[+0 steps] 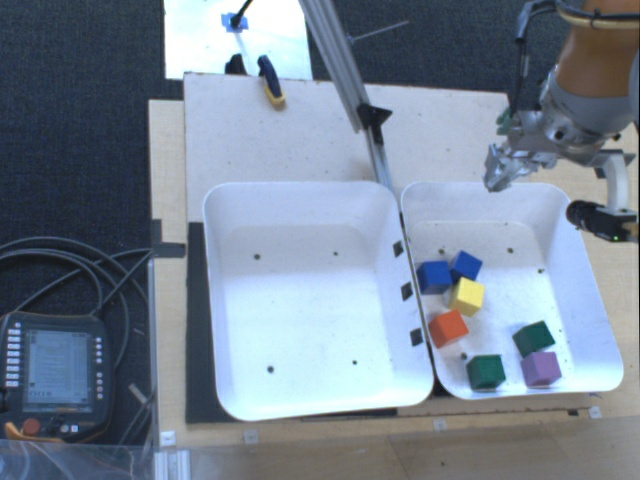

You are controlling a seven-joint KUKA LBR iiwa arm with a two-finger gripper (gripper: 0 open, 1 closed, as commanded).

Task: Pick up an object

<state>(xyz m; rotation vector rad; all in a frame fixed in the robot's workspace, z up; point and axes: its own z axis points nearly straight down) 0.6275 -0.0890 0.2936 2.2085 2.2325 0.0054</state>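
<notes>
Bench with two bins; right bin with seven cubes.

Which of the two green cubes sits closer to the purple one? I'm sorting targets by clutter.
The darker green cube, directly above the purple cube and nearly touching it; the other green cube sits apart to its left.

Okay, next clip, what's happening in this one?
A grey and orange robot arm reaches in from the right, its gripper hovering over the far edge of the right bin. Nothing shows between its fingers. Seven small blocks lie in that bin: two blue blocks touching a yellow block, an orange block just below them, and two green blocks plus a purple block toward the near corner. No pick has happened yet.
</notes>
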